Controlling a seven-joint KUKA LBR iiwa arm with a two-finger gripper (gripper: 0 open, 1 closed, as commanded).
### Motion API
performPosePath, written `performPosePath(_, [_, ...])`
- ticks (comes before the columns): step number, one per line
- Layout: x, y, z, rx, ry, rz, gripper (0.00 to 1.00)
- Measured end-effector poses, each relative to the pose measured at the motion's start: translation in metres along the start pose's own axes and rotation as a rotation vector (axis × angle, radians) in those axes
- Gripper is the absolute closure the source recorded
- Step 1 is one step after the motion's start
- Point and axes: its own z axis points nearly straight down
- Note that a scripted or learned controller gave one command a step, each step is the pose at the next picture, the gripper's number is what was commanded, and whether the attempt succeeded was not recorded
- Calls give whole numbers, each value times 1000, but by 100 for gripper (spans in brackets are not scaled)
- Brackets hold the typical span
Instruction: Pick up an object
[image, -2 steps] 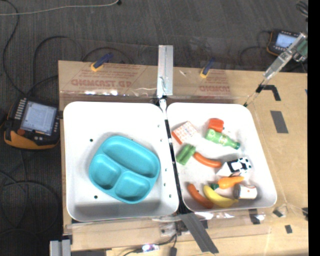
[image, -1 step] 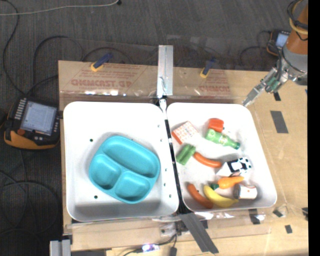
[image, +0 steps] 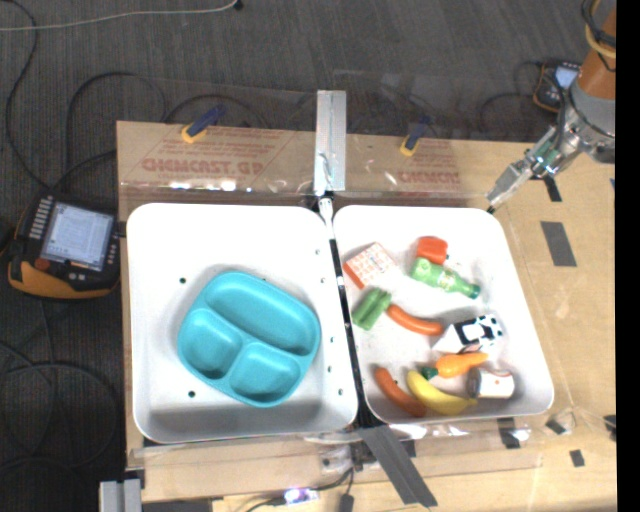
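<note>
While the arm waits off the upper right corner of the table (image: 150, 160), its jaws (image: 505, 188) point down and left toward the rim of the right bin (image: 520, 290), apart from every object; whether they stand wide or narrow cannot be told at this size, and nothing is seen between them.

Right bin, 1 lot of small toy items, loosely scattered, likely so that any 1 may be taken:
- red-and-white box (image: 368, 264), upper left
- green bottle with red cap (image: 440, 272), upper middle
- green block (image: 369, 307), touching the long orange carrot (image: 414, 320)
- black-and-white piece (image: 476, 332), centre right
- banana (image: 440, 393), near front wall, beside a red-orange sausage shape (image: 392, 389)
- small white can (image: 496, 383), front right

Left bin (image: 150, 300): 1 teal divided plate (image: 250, 337), 3 compartments, lying slantwise.

Task status, judged: no pick begun; the bottle lies nearest the jaws.
</note>
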Motion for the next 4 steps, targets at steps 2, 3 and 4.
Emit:
performPosePath(2, [-2, -2, -1, 5, -5, -72, 100])
performPosePath(3, [42, 17, 2, 5, -4, -91, 100])
performPosePath(4, [-3, -3, -18, 8, -8, -194, 100])
